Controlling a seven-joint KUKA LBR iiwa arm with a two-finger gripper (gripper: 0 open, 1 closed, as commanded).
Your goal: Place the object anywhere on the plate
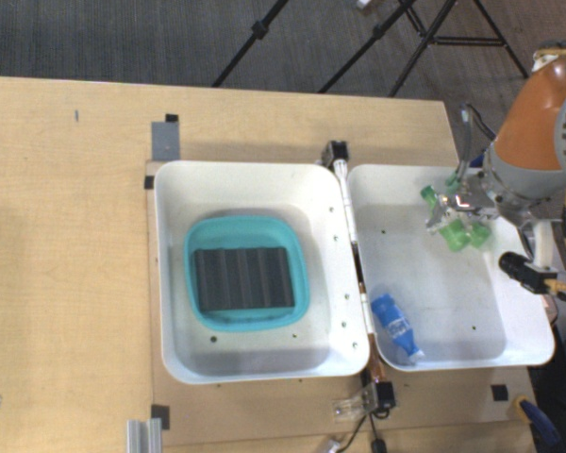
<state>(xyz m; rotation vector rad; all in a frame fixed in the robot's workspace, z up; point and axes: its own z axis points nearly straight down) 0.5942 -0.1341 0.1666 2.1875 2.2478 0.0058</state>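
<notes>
**Two bins, one green object under the gripper**

Two shallow white bins sat side by side on the wooden bench (66, 253). The left bin (170, 281) held a teal plate (298, 281) with a dark ribbed grey insert (242, 279) lying flat across its middle. The right bin (509, 343) held a blue object (394, 327) resting near its lower left corner, close to the divider between the bins and well apart from everything else.

At the upper right of the right bin, the gripper (460, 213) hung at the end of the grey arm, whose orange band (538, 121) showed at the frame's right side. A green, partly translucent object (464, 234) lay directly at the fingertips, touching or nearly touching them, with a smaller bit of green just to the left of the metal fingers. Whether the fingers were spread or closed could not be told, nor whether the green object sat between them or merely below them on the bin floor.

The green object was in the right bin, well apart from the teal plate in the left bin.
</notes>
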